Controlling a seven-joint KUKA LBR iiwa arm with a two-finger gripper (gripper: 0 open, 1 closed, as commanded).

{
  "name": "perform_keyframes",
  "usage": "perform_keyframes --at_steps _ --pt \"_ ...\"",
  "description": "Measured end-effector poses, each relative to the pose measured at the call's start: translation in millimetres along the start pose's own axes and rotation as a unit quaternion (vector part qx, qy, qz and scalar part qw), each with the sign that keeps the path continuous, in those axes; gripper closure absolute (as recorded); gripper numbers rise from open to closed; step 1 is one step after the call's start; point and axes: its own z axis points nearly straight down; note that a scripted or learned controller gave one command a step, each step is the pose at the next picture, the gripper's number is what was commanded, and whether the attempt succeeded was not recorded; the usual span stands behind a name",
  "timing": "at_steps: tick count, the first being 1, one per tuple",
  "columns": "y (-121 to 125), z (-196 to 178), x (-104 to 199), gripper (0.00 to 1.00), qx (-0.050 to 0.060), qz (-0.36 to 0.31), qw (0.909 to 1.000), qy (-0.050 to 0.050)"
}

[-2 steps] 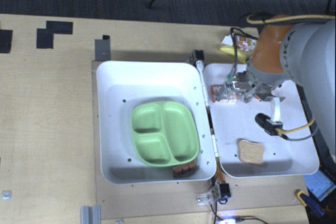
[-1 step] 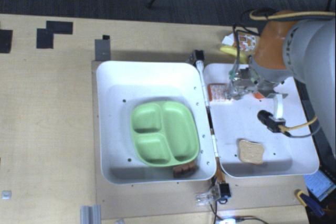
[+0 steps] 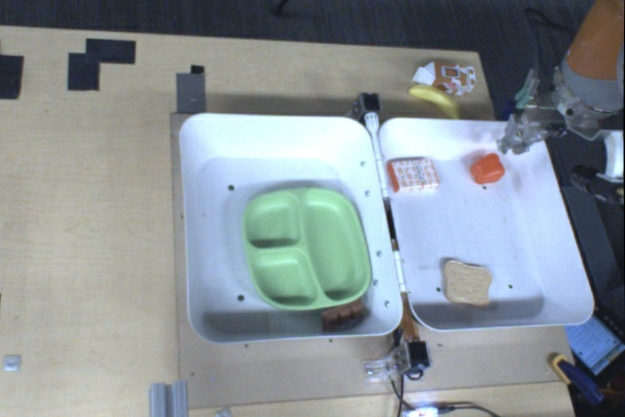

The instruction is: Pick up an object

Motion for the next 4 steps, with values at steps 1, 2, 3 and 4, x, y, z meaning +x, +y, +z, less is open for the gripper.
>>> perform_keyframes --at_steps 1,2,3,4 --pt "0.1 1.0 2.1 0.0 0.001 -0.001 1.0 0.001" --pt "-76.8 70.4 31.3 0.0 0.003 0.0 1.0 0.002" --pt "-31.2 76.9 101.5 0.0 0.002 -0.002 1.0 0.003" --pt "-29.8 64.8 100.6 1.0 0.0 -0.003 1.0 0.002"
